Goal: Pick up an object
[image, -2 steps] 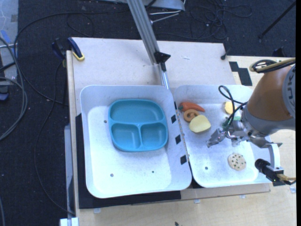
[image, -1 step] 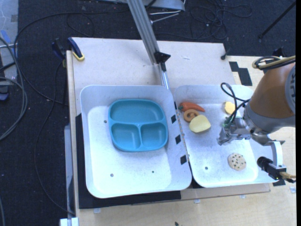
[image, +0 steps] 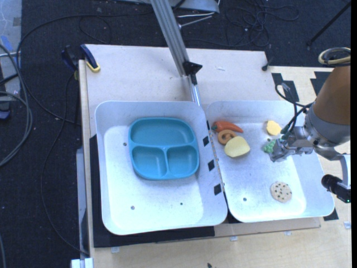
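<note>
**Gripper low over a green item in the right bin**

Nearest the lower edge of the frame, the left bin (image: 111, 205) and right bin (image: 312, 205) sit side by side on the bench (image: 139, 71). Low in the right bin lies a round speckled cookie (image: 281, 192), apart from everything else. Left of centre, a blue divided tray (image: 164, 148) with three compartments rests in the left bin.

Further up, at the right of the frame, the gripper (image: 277, 152) is down in the right bin, right beside a small green object (image: 270, 146) that it touches or nearly touches; whether anything is clamped, or how the jaws stand, cannot be told. A yellow wedge-like piece (image: 237, 147) lies to the left of the green object, touching an orange ring (image: 225, 137), with an orange carrot-like piece (image: 228, 127) just above. A small yellow item (image: 273, 128) sits above the gripper. At the far side, a metal pole (image: 170, 27) slants up toward the top of the frame.
</note>
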{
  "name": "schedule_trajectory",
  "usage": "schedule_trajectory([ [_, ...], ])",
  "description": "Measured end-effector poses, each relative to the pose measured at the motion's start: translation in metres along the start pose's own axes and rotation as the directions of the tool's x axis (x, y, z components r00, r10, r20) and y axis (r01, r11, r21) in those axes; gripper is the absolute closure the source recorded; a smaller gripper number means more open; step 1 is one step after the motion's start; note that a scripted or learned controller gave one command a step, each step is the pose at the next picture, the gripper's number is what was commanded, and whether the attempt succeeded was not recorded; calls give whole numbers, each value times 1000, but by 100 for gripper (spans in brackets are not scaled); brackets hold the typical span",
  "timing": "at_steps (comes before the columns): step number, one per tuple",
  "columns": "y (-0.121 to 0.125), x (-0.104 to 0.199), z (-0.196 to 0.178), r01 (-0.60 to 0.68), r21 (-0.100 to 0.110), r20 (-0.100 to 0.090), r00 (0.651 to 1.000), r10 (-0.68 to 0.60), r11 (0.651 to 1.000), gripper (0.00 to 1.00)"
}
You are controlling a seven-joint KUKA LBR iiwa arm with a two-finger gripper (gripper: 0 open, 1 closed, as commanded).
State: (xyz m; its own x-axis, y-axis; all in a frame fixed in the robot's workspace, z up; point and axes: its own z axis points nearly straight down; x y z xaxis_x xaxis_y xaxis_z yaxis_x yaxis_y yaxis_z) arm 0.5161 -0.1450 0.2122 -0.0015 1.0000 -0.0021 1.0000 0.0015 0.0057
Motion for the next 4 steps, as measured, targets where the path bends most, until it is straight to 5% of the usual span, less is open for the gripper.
schedule_trajectory([
  [1,2,0,-39,1,0,0,1000,-1,1000,100],
  [4,31,171,-15,6,5,-3,1000,-6,1000,100],
])
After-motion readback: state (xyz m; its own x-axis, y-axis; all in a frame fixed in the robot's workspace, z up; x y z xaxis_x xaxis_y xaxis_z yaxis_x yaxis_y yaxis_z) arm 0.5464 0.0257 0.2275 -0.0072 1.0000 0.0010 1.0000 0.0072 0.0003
